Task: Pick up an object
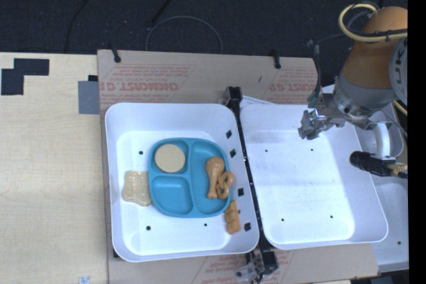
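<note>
Grey two-finger gripper (310,124): above right white bin (319,223), finger state indeterminable, nothing seen held. Blue divided plastic tray (176,196), tan food pieces: left white bin (126,136), well apart. Pick not begun.

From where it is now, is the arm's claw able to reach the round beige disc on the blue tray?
Probably yes. The round beige disc lies uncovered on the blue divided plastic tray in the left white bin, while the claw hangs over the right white bin, with nothing standing between them.

The end effector (310,127) hangs over the right bin (313,236); a blue tray (174,197) sits in the left bin (126,236).
</note>
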Controlling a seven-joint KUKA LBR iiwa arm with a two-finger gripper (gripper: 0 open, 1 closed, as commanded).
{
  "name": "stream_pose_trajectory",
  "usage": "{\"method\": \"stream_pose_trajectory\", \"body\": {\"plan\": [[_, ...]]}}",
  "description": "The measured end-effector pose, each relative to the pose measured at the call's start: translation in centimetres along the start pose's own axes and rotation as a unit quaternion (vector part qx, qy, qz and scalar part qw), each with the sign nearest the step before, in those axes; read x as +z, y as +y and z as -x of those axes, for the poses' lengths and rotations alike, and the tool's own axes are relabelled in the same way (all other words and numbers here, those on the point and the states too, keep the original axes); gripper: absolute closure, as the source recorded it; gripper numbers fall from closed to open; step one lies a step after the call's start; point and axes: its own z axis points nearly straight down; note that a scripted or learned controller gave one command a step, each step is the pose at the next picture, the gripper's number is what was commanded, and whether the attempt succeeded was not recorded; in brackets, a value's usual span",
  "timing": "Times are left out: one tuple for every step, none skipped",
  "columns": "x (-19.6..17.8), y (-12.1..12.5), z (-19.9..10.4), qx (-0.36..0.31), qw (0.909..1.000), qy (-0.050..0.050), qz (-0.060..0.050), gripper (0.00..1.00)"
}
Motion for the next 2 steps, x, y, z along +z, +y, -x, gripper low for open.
{"method": "stream_pose_trajectory", "body": {"plan": [[-1.1, -1.4, -4.7, -0.001, 1.0000, 0.001, -0.003, 1.00], [-2.0, -3.5, -9.1, -0.002, 1.0000, 0.002, -0.004, 1.00]]}}
